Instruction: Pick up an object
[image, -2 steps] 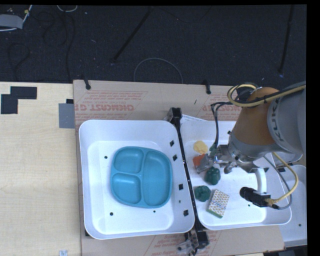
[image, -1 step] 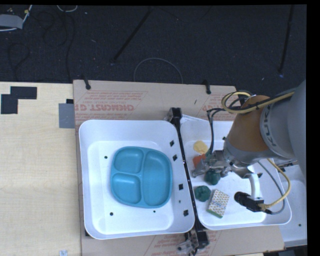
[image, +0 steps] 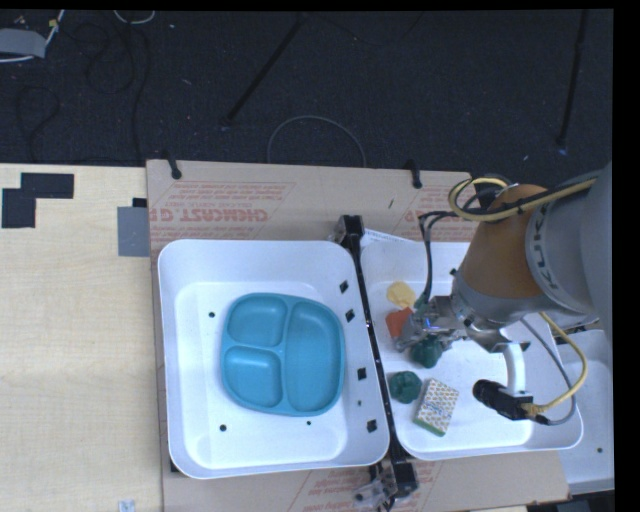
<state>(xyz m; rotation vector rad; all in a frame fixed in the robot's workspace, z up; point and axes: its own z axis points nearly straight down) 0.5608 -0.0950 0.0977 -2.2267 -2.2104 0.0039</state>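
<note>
Pincer is down low in the right bin, hovering over a dark green lump; I cannot tell its state, so no pick is confirmed yet, by my reckoning. Counting near to far: one patterned sponge, two green lumps, one orange piece, one yellow piece. Left bin: one blue divided plate.

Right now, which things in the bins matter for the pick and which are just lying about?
In play: gripper, dark green object under it.
Lying about: orange piece, yellow piece, second green lump, speckled sponge, blue divided plate.
</note>
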